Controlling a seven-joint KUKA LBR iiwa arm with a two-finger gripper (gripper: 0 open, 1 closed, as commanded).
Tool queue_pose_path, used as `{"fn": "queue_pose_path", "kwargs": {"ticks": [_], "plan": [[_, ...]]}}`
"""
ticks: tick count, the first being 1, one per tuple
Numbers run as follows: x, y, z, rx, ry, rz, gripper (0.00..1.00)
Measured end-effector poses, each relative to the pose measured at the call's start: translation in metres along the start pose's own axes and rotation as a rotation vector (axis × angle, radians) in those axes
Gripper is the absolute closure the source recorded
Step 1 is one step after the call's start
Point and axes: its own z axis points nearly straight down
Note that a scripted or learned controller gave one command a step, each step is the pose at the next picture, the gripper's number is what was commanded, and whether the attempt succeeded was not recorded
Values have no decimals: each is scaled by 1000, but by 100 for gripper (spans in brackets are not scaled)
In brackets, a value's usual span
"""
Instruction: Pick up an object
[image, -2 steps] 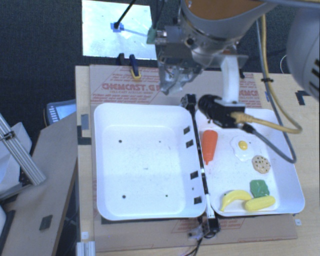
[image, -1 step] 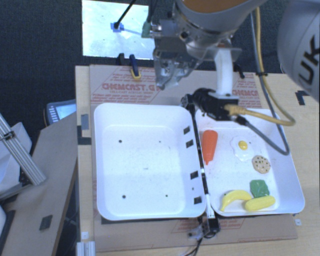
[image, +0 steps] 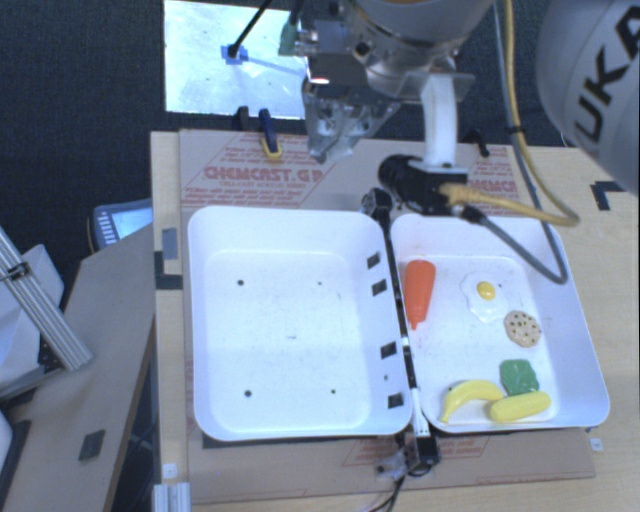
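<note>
The arm (image: 400, 20) hung above the far edge of the bench (image: 600, 230), behind the two bins. Its gripper (image: 335, 135) pointed down over the printed cardboard there; I cannot tell how wide it stood, but nothing was visible in it.

The left bin (image: 290, 320) had only small dark marks on its floor. The right bin (image: 585, 380) held all the objects. The carrot (image: 418, 290) lay near the divider, long and orange, and well apart from the others. It looked like a light, stiff plastic toy with a smooth skin, so it could slip; I think the best hold is across its thick upper half, with one finger at each long side.

The banana (image: 468, 396) and a yellow piece (image: 520, 406) lay at the near wall, touching each other, with a green piece (image: 518, 374) just behind them. These were crowded, so a clean hold there seems harder. The egg (image: 485, 297) and the cookie (image: 521, 327) were flat and thin, and probably difficult to grip from above.

The bin floors were white, smooth and shallow. A grey cable (image: 545, 250) crossed the far corner of the right bin, and a descent there could catch it.
</note>
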Motion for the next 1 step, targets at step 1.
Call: {"fn": "queue_pose_path", "kwargs": {"ticks": [1], "plan": [[-42,35,0,0,-1,4,100]]}}
